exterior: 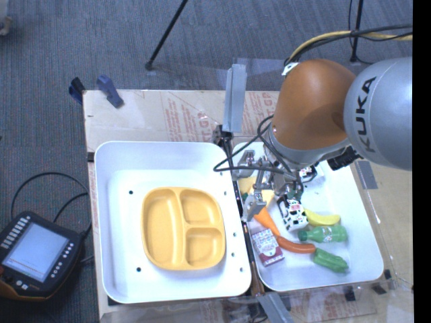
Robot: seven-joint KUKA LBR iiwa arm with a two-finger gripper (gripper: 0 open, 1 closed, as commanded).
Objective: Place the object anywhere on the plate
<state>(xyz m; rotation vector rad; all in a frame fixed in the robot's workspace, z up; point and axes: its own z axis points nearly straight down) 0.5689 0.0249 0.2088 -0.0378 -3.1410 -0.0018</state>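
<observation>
A yellow plate (183, 228) with three compartments lies in the left bin (121, 160). My gripper (270, 192) hangs low over the near-left part of the right bin (357, 200), below the orange wrist band. Right under and beside it sit a black-and-white cow-patterned carton (291, 214) and an orange carrot (265, 220). The arm's body hides the back of this bin. I see nothing clearly held.
More toy foods lie in the right bin: a yellow banana (322, 218), a green bottle (324, 234), a green vegetable (330, 260), an orange-red sausage (295, 245) and a red carton (267, 247). A teach pendant (37, 253) rests on the floor at left.
</observation>
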